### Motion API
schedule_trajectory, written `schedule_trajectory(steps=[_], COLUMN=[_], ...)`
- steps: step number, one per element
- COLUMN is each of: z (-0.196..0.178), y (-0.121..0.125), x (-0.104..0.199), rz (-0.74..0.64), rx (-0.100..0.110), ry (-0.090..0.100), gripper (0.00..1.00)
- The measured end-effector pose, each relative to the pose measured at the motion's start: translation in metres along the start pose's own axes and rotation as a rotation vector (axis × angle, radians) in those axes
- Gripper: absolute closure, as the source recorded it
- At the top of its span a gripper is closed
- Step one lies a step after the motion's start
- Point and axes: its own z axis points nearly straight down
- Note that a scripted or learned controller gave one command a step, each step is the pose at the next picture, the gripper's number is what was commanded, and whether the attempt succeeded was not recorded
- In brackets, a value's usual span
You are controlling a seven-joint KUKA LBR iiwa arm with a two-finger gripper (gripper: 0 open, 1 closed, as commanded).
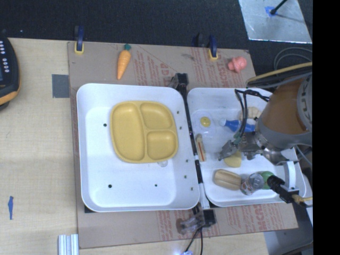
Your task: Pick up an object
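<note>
Gripper (232, 151) working low in the right bin (212, 97).

It is hanging just above a small yellow piece (234, 162), with a tan roll (227, 179) and a clear bottle (254, 181) lying below that; whether the fingers are parted or closed, or pinching anything, cannot be told. The left bin (95, 195) is holding a yellow divided plate (143, 131). A toy carrot (123, 62) is lying above it on the board.

The arm (287, 113) hides part of the right bin (212, 97). A yellow piece (232, 161) lies partly under the gripper (234, 149), too small to name.
</note>
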Motion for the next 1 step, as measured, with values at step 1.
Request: schedule_trajectory(steps=[1], z=[0.0216], y=[-0.0041], x=[0.0011], rz=[0.002], rx=[0.0], ry=[0.001], gripper=[0.0])
